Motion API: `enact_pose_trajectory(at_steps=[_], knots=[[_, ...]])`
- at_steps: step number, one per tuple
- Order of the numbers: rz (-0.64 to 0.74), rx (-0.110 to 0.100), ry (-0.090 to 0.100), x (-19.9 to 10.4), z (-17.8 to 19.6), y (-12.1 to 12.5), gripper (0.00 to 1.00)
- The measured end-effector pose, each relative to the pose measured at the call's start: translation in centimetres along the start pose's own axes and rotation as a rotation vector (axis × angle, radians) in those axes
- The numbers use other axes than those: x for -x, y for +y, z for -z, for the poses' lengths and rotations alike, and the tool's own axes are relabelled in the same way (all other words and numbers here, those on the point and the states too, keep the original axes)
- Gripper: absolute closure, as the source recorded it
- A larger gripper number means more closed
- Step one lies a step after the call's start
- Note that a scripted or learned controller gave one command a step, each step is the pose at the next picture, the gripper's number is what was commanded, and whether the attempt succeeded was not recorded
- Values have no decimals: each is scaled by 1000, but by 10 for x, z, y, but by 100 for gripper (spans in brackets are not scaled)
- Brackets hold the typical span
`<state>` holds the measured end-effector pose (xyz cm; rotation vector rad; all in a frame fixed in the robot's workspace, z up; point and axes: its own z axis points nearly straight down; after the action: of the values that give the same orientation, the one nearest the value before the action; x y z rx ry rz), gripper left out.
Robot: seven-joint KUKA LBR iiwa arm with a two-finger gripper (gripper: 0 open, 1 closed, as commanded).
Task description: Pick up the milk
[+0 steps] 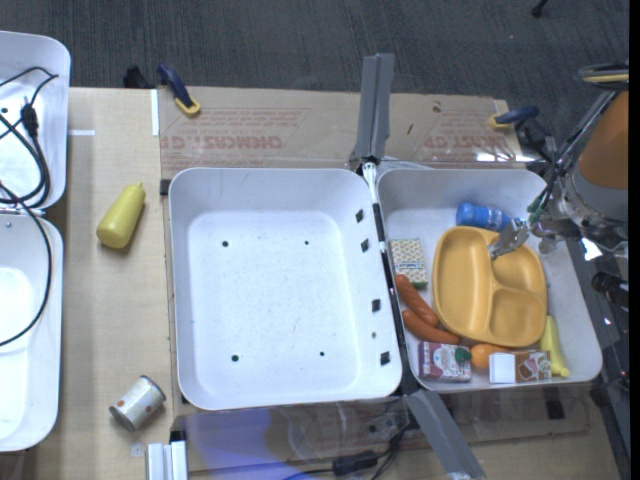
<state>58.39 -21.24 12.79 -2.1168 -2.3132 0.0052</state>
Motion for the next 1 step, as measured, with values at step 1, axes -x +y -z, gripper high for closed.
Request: enact_pose_trajectory(at_steps=[1], knots=[[-133, 0, 0, -25, -9, -58, 0]])
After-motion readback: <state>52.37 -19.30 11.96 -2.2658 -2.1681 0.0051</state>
